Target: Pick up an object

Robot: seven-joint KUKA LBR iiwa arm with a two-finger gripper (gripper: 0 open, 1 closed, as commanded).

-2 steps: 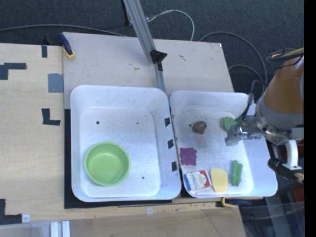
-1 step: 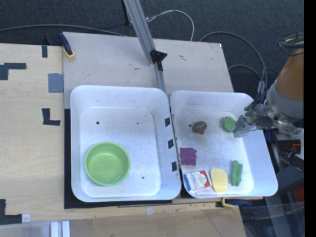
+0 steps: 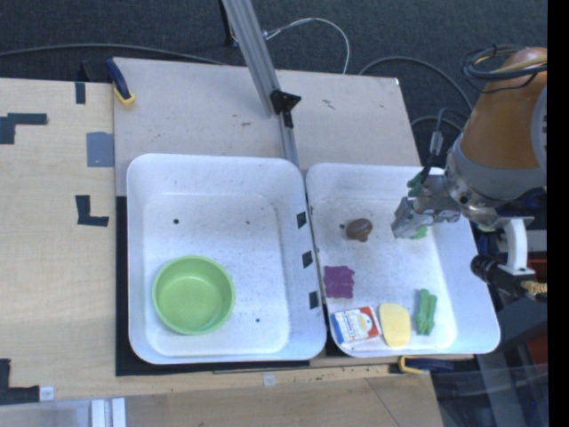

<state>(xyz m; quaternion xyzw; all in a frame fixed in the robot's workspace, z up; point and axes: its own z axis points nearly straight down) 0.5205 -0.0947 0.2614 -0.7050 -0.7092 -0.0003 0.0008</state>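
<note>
**A:** Where are the jaws (image 3: 412, 223)?

**B:** Over the right white plastic bin (image 3: 462, 278), at three o'clock from the small brown lump (image 3: 358, 229). I cannot tell if they grip anything.

**A:** What else is there?

**B:** A purple block (image 3: 338, 281), a yellow oval (image 3: 395, 324) and a green stick (image 3: 426, 311). A round green bowl (image 3: 193, 294) sits in the left bin (image 3: 213, 185).

Dark carpet floor (image 3: 373, 16) — pale wooden bench (image 3: 53, 238).

The grey KUKA arm with its orange band (image 3: 502, 123) comes in from the right, wrist bent down, metal two-finger gripper (image 3: 412, 225) hanging just below-left of it.
</note>
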